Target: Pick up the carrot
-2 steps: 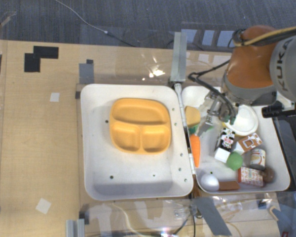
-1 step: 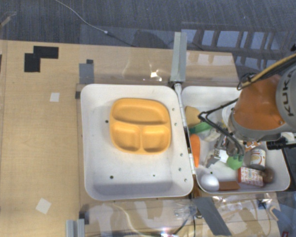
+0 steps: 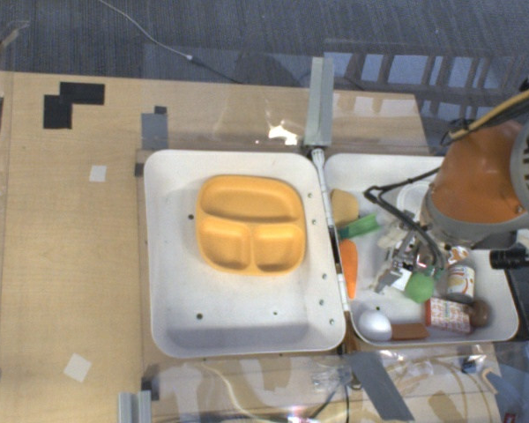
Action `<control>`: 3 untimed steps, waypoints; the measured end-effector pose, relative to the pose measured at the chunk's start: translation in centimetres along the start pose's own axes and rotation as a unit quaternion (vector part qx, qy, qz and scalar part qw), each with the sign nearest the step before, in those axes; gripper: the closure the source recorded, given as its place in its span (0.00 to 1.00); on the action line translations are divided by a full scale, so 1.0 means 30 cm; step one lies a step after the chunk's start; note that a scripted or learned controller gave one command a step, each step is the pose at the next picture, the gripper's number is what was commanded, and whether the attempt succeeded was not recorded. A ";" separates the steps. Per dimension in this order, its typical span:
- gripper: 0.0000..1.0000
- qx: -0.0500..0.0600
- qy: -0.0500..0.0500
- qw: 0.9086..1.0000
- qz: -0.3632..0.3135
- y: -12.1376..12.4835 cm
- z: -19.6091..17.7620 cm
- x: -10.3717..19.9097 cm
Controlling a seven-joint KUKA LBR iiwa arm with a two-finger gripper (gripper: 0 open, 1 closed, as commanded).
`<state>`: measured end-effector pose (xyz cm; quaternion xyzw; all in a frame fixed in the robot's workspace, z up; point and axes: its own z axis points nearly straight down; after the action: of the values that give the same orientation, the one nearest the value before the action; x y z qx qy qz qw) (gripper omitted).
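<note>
Orange, tapered carrot [image 3: 349,269] lies along the right bin's [image 3: 502,324] left wall; gripper [image 3: 398,267] state unclear.

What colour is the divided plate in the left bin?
Yellow-orange; the three-compartment plastic plate shows in the camera view.

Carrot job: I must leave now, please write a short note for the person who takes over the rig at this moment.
Pincer: low inside the right bin, among the small items; whether it is open or shut cannot be judged.
Carrot: lying in the right bin along its left wall, to the left of the pincer and apart from it.
Yellow divided plate: in the left bin.
Done: nothing visible; the carrot is not lifted.
Left: bring the pincer over the carrot, grasp it, lift it.
</note>
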<state>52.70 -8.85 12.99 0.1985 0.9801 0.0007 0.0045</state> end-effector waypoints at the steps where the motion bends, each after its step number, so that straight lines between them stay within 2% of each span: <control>1: 0.00 0.000 0.001 1.000 0.000 0.000 0.002 0.001; 2: 0.00 -0.001 -0.001 0.994 -0.110 0.240 -0.190 0.014; 3: 0.00 0.000 0.002 0.995 -0.102 0.155 -0.185 0.207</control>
<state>48.75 -2.14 18.49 0.0980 0.9952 0.0006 0.0023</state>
